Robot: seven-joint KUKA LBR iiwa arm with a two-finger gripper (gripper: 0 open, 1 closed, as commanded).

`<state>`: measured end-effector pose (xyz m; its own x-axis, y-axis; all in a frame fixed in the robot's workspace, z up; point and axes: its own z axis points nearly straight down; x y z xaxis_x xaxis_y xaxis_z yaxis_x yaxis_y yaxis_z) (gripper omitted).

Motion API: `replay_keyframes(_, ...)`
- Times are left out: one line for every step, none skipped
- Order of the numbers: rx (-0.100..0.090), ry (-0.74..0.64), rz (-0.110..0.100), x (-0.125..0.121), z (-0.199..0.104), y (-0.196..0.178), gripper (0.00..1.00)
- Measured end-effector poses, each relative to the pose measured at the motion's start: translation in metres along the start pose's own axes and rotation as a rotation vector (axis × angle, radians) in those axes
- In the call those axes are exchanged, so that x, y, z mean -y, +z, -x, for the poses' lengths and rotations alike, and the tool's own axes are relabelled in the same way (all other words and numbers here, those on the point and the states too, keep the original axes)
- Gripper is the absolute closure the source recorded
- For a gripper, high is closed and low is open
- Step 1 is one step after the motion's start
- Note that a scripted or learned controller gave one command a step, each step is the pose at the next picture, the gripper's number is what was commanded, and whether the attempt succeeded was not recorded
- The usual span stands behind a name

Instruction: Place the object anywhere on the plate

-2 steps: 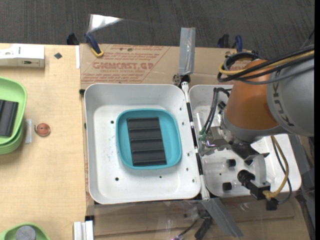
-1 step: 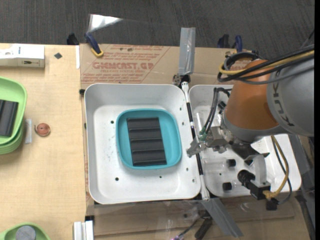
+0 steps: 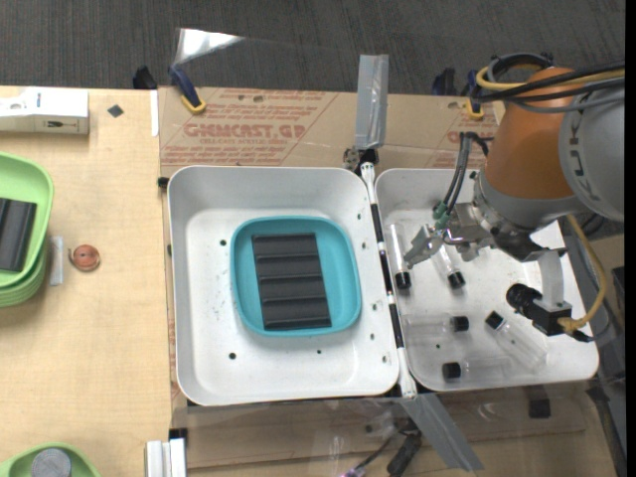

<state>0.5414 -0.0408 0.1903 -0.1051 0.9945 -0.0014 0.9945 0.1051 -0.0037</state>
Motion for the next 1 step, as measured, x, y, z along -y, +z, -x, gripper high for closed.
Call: replay_keyframes(0.001, 0.001, -0.002, 0.0003, 0.0015, -0.0078, 1.00)
